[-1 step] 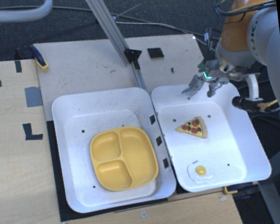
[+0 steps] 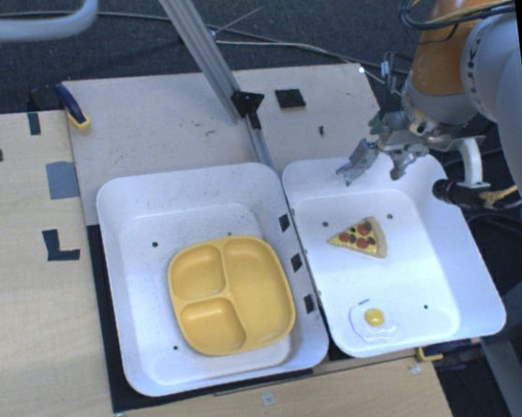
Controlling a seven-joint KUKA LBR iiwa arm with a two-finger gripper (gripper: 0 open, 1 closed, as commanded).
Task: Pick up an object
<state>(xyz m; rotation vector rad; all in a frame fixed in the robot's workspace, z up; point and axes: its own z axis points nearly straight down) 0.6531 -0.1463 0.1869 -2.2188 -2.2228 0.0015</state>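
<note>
2 shallow white bins side by side, mid-frame: left bin (image 2: 127, 266) and right bin (image 2: 456, 254), both smooth plastic w/ rounded corners, rims touching along centre seam. 1 yellow divided tray (image 2: 231, 294) in left bin, lower centre; rounded-rectangle, 3 compartments, glossy plastic. 2 small items in right bin: 1 toy pizza slice (image 2: 360, 237), flat wedge, tan crust edge, red topping w/ dark dots, lying mid-bin; 1 toy fried egg (image 2: 373, 318), flat white blob w/ round yellow yolk, near lower edge, well apart from slice. 1 arm, grey w/ orange band (image 2: 452, 33), upper right of frame. Gripper (image 2: 376, 166) over upper rim of right bin, above the slice, not touching it; 2 fingers spread apart, nothing between. 1 slanted metal pole (image 2: 206, 49) from top centre down to bench. Bench top pale, matte, speckled; 1 small black square patch (image 2: 290, 98) upper centre.
</note>
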